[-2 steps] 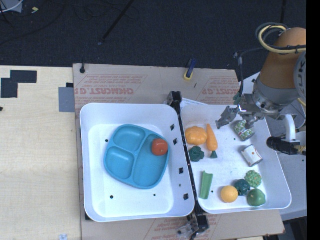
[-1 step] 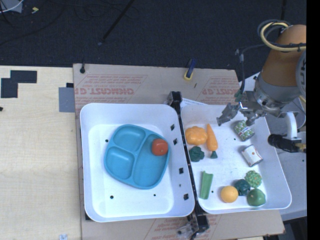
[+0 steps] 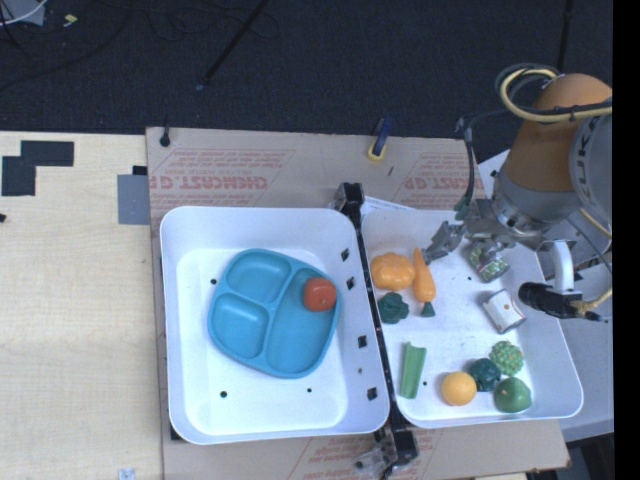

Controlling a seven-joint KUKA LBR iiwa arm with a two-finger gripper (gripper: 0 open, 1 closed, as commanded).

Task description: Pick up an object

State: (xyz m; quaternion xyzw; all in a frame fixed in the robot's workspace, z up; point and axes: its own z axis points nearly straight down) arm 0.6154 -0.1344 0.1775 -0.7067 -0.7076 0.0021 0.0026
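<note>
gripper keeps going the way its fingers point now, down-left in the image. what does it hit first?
Probably the carrot: the gripper points down-left, and the carrot lies just below its tips in the right bin, with the orange pepper beside it. Height above the bin is unclear, so it may pass over.

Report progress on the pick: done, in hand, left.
Done: a tomato lies on the blue tray in the left bin. In hand: nothing seen; the gripper hovers over the right bin, above the carrot. Left: grasping and lifting; orange and lime lie untouched.
</note>
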